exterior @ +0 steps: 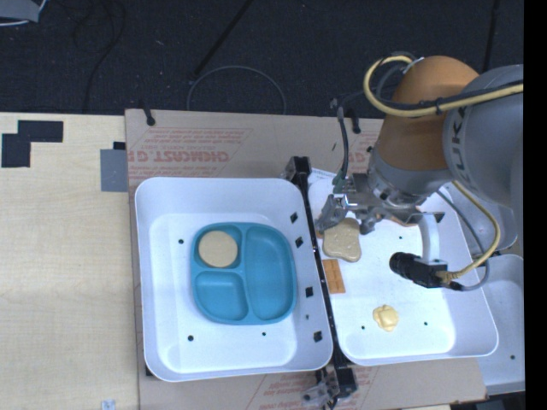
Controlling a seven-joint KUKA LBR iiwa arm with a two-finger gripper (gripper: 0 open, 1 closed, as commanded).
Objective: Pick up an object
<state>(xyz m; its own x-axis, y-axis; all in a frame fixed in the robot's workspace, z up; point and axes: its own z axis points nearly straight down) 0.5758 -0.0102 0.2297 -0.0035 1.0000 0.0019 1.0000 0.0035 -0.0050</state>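
Arm: the grey arm (453, 135) with its orange band comes in from the right and bends down over the right bin.
Gripper: the gripper (349, 214) sits low at the left side of the right bin, close to the divide between the two bins. Its two metal fingers (332, 211) are spread apart, one on each side of the top of the tan piece, and I cannot tell whether they touch it.
Tan piece: a flat, pale tan, toast-like piece (342, 244) lies on the floor of the right bin just under the gripper, its upper edge tucked beneath the fingers.
Orange strip: a small orange-brown strip (332, 276) lies just below the tan piece, against the bin's left wall.
Yellow lump: a small yellow lump (386, 317) rests lower in the right bin, well apart from the gripper.
Right bin: white and shallow (479, 331), holding the three loose items.
Left bin: white (162, 331), holding a blue divided tray (256, 280).
Tray contents: a round tan disc (217, 248) lies in the tray's upper-left compartment.
Bench: cardboard sheet (214, 143) under both bins.
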